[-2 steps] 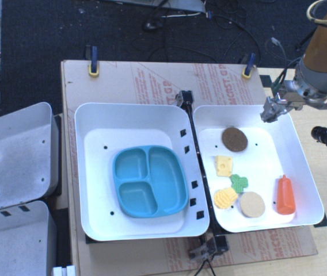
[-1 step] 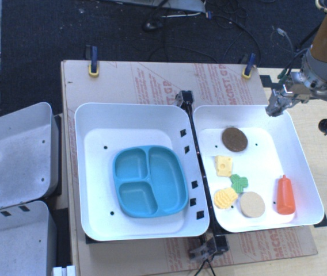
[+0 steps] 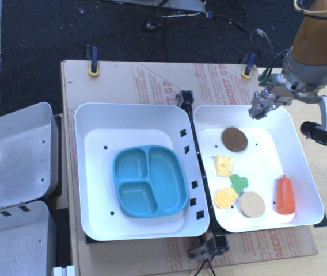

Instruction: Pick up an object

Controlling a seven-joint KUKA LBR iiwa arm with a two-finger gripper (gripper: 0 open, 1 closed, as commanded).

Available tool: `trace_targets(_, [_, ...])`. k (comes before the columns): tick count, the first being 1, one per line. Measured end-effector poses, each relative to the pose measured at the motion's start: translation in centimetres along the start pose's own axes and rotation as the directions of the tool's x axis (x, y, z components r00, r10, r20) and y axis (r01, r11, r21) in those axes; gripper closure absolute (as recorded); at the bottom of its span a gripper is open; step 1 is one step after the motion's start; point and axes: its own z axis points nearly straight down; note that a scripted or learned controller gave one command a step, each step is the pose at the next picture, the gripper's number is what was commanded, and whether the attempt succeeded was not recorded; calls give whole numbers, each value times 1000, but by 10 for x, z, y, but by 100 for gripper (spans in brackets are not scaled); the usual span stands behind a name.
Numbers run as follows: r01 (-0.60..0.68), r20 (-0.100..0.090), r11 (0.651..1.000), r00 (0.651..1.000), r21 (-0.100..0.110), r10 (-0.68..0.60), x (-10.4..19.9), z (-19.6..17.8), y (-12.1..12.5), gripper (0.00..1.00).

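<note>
Red print runs across the cardboard sheet (image 3: 152, 76) under both white bins, too small and skewed to read for certain. Toy food lies in the right bin (image 3: 301, 148): a brown round cookie (image 3: 234, 139) at the back, a holed cheese slice (image 3: 224, 165), a green broccoli piece (image 3: 239, 183), a ridged yellow piece (image 3: 225, 198), a tan disc (image 3: 252, 204) and an orange-red bottle (image 3: 285, 195); the left bin (image 3: 88, 154) holds a blue divided tray (image 3: 149, 180). Above the right bin's back rim hangs the gripper (image 3: 258, 111), apart from the cookie, and I cannot tell how its fingers stand.

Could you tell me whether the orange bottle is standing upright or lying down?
Lying down: the orange bottle rests lengthwise on the right bin floor.
</note>
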Motion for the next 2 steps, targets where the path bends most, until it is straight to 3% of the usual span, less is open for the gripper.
trace_targets(2, [1,0,1000,1000,2,-1,117,20,-16,100])
